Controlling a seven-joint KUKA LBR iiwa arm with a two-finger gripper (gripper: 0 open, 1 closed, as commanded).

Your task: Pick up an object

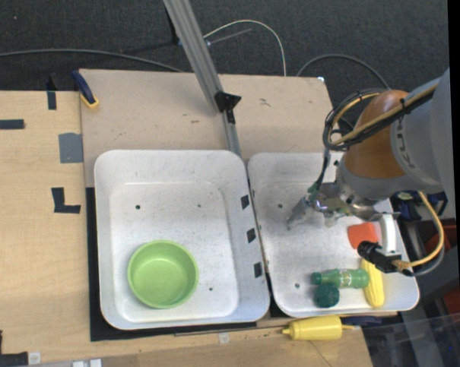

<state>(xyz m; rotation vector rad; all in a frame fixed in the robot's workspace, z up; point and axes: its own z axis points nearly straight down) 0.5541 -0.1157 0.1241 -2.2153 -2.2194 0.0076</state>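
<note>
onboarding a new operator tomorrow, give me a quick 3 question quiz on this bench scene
1. True or false: the green bowl lies in the left bin.
2. Which thing lies outside both bins, on the bench by the near edge? A. the yellow bottle B. the green bottle C. the orange block
3. Fill in: the gripper hangs over the ____ bin.

Key: 1 true; 2 A; 3 right.
</note>
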